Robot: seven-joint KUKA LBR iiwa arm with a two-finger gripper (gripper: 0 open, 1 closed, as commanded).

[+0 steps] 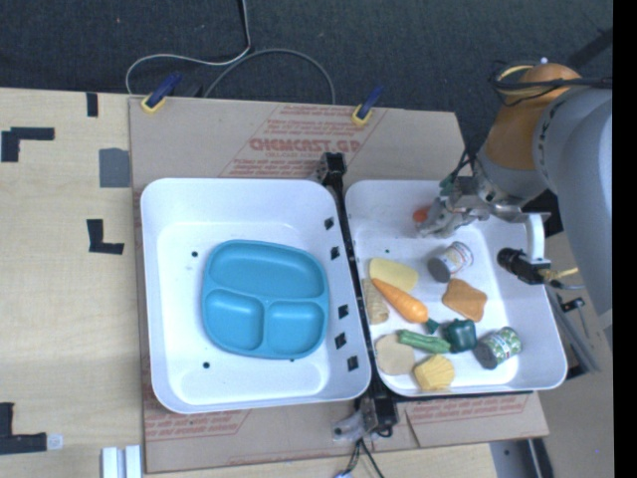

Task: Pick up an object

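Several small toy foods lie in the right bin [553, 366], and any of them can serve for the task. Nearest to the front rim of this bin are a yellow corn piece [434, 372], a pale flat piece [394, 355] and a green can [499, 346] lying on its side. Just behind them are a green pepper [444, 337] and a brown bread piece [465, 299]; the carrot [400, 300] lies between the bread and the divider, with a yellow cheese wedge [393, 273] touching it at the far side.

All these things look like light, stiff plastic, I think not fragile. The two cans are round and smooth, so they may roll or slip out. The carrot seems easier: long and narrow, to be taken across its middle, but the cheese and the pepper lie close and may be pushed.

A grey can [450, 261] lies farther in, just in front of the gripper [445, 212]. The gripper is over the far part of the right bin; whether it is wide or narrow I cannot tell, because the wrist covers it. Something small and red [422, 214] shows beside it, too small to name, and I cannot see whether it is held.

In the left bin [169, 217] lies a blue tray [264, 298].
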